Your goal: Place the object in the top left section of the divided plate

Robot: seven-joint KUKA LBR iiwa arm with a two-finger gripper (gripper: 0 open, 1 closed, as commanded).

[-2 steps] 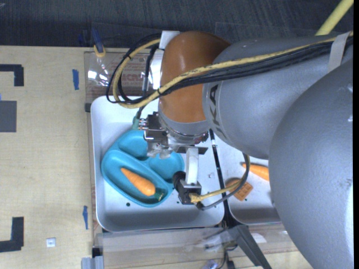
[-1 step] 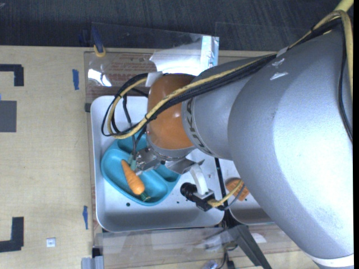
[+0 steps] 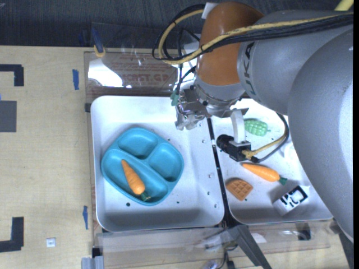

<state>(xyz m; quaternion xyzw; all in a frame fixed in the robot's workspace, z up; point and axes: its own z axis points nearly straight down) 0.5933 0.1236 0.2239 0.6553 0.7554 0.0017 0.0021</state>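
The large grey arm (image 3: 303, 88) with its orange band reaches in from the right above the pale wooden tabletop (image 3: 45, 150). Two shallow white bins lie side by side: the left bin (image 3: 112, 212) and the right bin (image 3: 314, 209). A blue divided plastic plate (image 3: 168, 160) lies in the left bin, with an orange toy carrot (image 3: 132, 176) in its long lower section. In the right bin lie a second orange carrot (image 3: 261, 172), a brown waffle piece (image 3: 239, 189), a green knobbly toy (image 3: 256, 128) and a small black-and-white tag (image 3: 293, 197). The gripper (image 3: 187, 116) hangs over the left bin's upper right part, above the plate; whether it is released or clenched cannot be told.
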